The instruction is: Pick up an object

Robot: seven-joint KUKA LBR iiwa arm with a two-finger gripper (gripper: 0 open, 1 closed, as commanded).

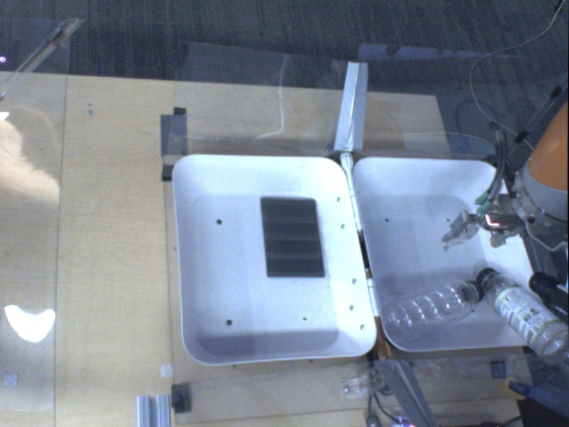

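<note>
Starting at the near edge of the worktop (89, 283) with a small metal bracket (153, 407) clamped just short of the left bin (204, 345), probably keeping that bin from sliding. Moving right into the left bin and finding a dark ribbed block (292, 237) lying flat near the middle, well apart from every wall, so judging it reachable from above but low and broad for a two-finger grasp. Crossing the rims where the two bins are touching, under a metal strip (350, 109) running away from the camera. Entering the right bin (409, 194) and meeting a clear plastic bottle (431, 305) lying on its side close to the near wall, likely having rolled down to rest there. Seeing the end effector (460, 228) hovering over the bare middle of the right bin, beyond the clear bottle and apart from it, gripping nothing visible; being unable to tell whether open or closed at this size. Continuing right to a labelled bottle (526, 314), also on its side, its dark cap pointing toward the clear bottle's end and lying just beside it. Ending with the arm (547, 163) reaching in from the right, wrist bending down and leftward over the bin. Judging the pick as not yet made, with both bottles near enough to be the likely targets.
</note>
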